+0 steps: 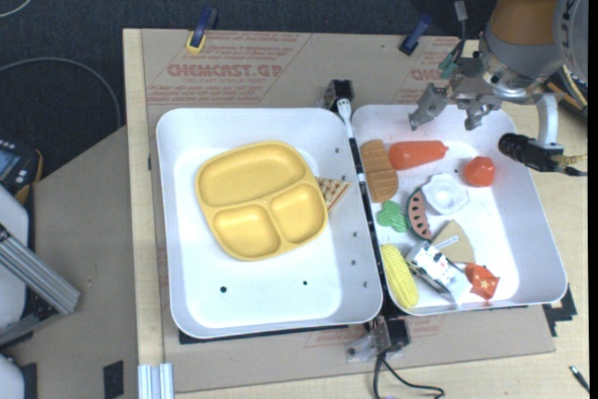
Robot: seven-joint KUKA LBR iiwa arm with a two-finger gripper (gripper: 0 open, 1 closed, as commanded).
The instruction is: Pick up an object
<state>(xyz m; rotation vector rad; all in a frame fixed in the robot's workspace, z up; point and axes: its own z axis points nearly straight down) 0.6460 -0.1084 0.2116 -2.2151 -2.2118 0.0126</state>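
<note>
My gripper hangs over the far end of the right bin, its two fingers spread apart with nothing between them. Just below it lies an orange carrot. A red tomato sits to the carrot's right. A brown bread piece lies to the carrot's left. Lower in the bin are a watermelon slice, a yellow corn cob and a small red piece.
The left bin holds a yellow divided plate with a waffle-like wedge at its right side. A white object and a tan wedge also lie in the right bin. Clamps sit at the bench's far edge.
</note>
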